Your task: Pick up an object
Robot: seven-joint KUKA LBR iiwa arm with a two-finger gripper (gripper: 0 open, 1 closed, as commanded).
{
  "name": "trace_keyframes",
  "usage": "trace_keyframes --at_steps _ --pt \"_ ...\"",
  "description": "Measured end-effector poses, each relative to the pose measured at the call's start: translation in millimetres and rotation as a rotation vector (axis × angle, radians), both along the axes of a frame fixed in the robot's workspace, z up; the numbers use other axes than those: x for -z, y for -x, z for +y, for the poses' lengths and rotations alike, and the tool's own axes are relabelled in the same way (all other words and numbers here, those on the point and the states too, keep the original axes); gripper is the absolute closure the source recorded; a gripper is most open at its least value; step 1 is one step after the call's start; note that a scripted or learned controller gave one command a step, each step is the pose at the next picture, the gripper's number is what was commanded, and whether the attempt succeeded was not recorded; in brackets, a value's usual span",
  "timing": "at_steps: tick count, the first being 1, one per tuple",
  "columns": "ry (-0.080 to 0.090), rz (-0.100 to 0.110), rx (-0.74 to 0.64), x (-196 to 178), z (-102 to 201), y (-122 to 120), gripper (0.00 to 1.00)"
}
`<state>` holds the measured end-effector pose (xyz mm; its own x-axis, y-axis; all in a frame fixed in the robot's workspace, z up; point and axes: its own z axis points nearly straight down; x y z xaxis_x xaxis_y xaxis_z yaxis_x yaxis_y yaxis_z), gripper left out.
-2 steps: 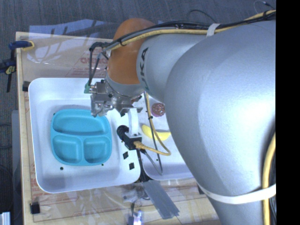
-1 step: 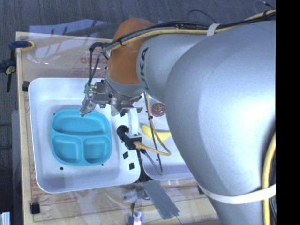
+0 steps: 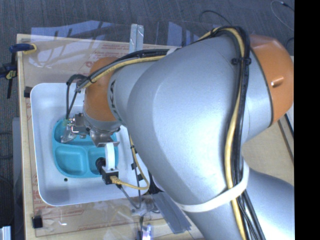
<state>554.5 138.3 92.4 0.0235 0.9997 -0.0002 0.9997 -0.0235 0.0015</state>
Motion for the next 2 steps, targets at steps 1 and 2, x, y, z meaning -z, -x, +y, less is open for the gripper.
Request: trace_keyframes --at_steps 1,2 --pt "0.001 0.006 -0.178 -99 -41 -27 0.00" --pt "-0.001 -0.002 -0.160 -14 24 32 0.00"
